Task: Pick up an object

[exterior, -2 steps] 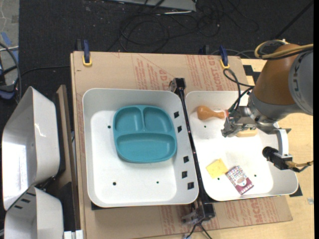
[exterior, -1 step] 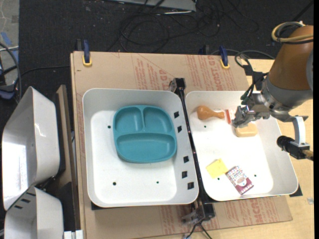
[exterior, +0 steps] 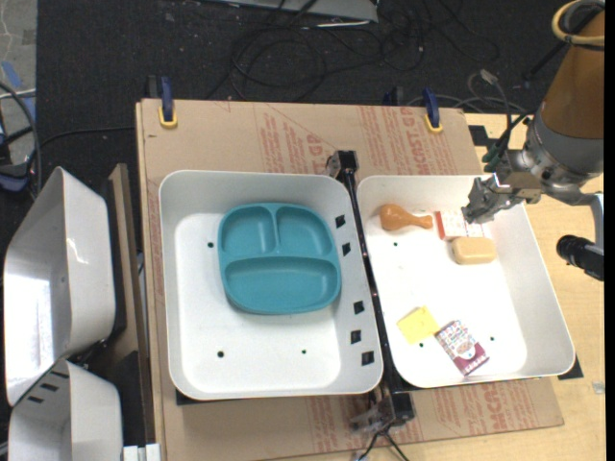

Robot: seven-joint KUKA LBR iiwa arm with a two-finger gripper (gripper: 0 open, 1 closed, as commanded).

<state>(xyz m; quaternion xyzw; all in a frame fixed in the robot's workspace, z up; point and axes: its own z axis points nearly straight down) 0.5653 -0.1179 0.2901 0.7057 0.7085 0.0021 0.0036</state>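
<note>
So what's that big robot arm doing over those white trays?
The robot arm's gripper hangs over the far end of the right white bin, near a tan block and a small red and white packet. It isn't holding anything that I can see. That bin also has a toy chicken drumstick, a yellow square and a little snack packet. The left bin holds a teal divided plate.

We see even, bright overhead light; the white bins (exterior: pixel 269 373) glare slightly, the floor (exterior: pixel 86 46) stays dark. Shadows are soft and short. Fine detail looks grainy, mildly blurred throughout.
</note>
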